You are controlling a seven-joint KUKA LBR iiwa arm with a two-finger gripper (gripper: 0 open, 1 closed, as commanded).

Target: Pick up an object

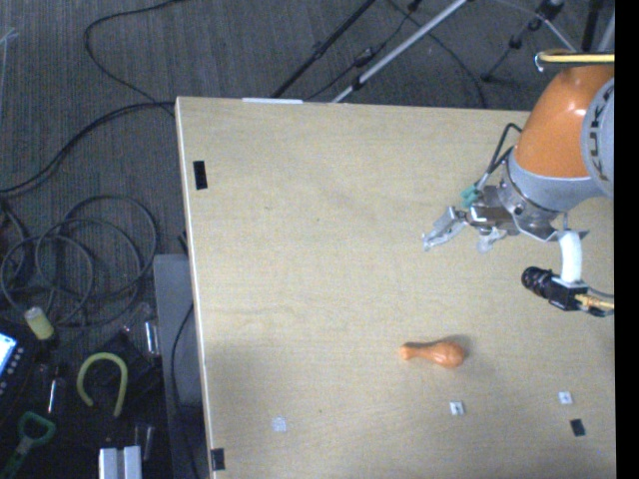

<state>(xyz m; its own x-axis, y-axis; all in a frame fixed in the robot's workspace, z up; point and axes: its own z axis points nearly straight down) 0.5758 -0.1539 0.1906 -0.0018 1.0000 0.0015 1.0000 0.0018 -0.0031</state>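
Camera view: one orange object (434, 353), one tool (445, 230).

The arm (571, 128) has a big round orange part with a grey ring under it. Dark letters show on its white side. The gripper (444, 230) is small, silver and thin, with a bit of green. A white tube and a black knob hang below.

Even soft light, faint shadows, slightly blurry, low-resolution, no glare
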